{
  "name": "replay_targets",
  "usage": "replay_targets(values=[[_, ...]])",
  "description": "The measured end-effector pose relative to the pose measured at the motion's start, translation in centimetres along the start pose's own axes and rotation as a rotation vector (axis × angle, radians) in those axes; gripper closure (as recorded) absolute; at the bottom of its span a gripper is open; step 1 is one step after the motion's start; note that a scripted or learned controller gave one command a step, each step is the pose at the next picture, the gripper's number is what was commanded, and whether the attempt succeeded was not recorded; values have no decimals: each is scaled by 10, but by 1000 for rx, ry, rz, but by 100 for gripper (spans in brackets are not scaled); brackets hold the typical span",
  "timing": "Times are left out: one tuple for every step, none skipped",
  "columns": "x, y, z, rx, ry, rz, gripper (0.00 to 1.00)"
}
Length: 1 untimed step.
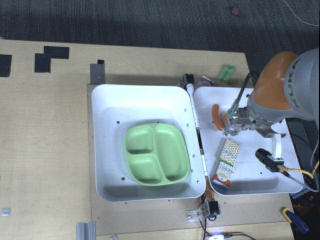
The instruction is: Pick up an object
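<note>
My gripper (231, 127) hangs low over the right bin (250, 186), near its left side. An orange-red, carrot-like piece (216, 115) lies just left of the gripper, touching it or very close to it. A small patterned carton (230, 152) rests in the bin just below the gripper. Below the carton, a colourful pack with a blue and red end (223, 176) leans against the bin's front left corner. Nothing shows between the gripper's tips.
The left bin (107, 134) holds a green divided plate (156, 153). A green item (226, 73) lies on the bench behind the right bin. The grey arm with its orange band (274, 86) comes in from the right over that bin.
</note>
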<state>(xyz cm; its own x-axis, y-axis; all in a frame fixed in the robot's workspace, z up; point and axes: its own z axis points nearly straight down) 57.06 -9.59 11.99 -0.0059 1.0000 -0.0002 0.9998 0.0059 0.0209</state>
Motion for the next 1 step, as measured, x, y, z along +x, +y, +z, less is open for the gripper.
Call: replay_targets(values=[[0, 0, 0, 0, 0, 0, 0]])
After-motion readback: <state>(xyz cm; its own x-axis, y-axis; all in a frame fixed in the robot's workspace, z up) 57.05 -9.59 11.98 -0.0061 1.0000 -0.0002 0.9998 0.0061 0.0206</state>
